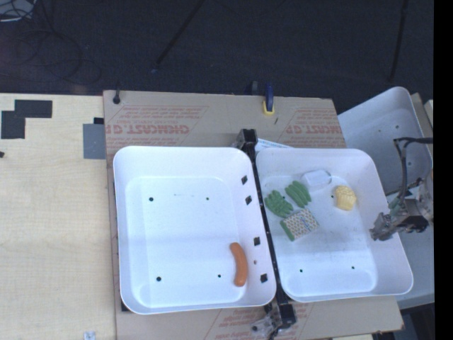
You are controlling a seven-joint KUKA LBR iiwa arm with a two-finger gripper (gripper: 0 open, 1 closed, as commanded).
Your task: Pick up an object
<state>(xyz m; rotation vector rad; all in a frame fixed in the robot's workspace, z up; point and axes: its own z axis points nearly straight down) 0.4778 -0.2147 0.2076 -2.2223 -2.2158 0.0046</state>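
Camera view looks down on 2 white bins side by side. The gripper point(391, 223) sits at the outer edge of the right bin point(386, 275), just past its rim. It is small and dark in the picture, so I cannot tell how it is set, and I see nothing in it.

No object has been picked up yet, as far as I can see. Every object is lying flat in a bin. So I think the task is at its start: the arm must reach in, come down on 1 thing, grab it and lift it.

The closest thing to the gripper is the yellow lump point(345, 197), a little way inside the bin from it. Farther in are 2 green pieces point(289, 197) side by side, and a checked block point(300, 224) just beside them. A pale see-through thing point(317, 178) lies near the yellow lump, on the side away from the gripper and hard to make out. Well apart from the gripper, over in the left bin point(134, 261), lies an orange sausage shape point(239, 263).

Under the bins is a brown cardboard sheet point(177, 122) with red printing. The words are upside down and blurry. I cannot read them for sure.
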